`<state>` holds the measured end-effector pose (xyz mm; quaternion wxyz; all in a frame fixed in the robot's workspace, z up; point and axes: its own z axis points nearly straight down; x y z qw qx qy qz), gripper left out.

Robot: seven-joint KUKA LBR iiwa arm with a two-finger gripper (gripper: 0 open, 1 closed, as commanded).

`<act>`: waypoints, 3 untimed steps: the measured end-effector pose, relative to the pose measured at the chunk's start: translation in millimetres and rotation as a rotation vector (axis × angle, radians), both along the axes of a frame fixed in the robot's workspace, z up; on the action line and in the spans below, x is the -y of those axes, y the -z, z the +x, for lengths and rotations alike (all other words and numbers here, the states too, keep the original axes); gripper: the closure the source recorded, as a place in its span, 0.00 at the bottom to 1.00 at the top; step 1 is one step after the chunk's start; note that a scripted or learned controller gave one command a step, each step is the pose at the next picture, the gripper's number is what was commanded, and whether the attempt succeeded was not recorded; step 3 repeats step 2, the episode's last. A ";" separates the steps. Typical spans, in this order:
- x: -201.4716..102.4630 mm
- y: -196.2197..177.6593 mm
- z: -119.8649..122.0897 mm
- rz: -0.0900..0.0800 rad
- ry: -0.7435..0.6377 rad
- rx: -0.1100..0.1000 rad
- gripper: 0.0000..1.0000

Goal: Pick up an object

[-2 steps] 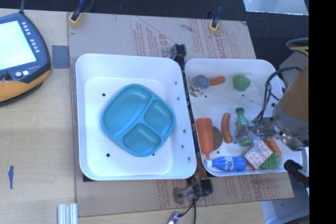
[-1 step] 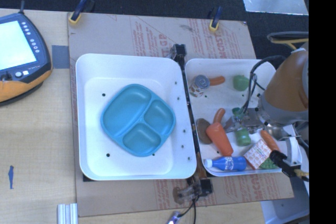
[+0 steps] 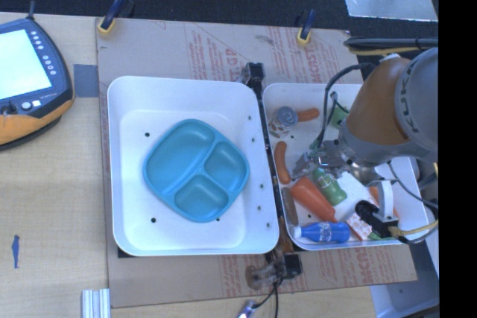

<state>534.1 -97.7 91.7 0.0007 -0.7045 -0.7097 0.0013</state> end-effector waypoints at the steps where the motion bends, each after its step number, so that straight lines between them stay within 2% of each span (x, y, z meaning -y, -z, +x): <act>1: 1.8 -10.0 -0.2 -0.002 0.000 -0.001 1.00; 2: -68.6 -154.2 9.2 0.002 0.002 0.001 1.00; 3: -68.6 -154.2 9.2 0.002 0.002 0.001 1.00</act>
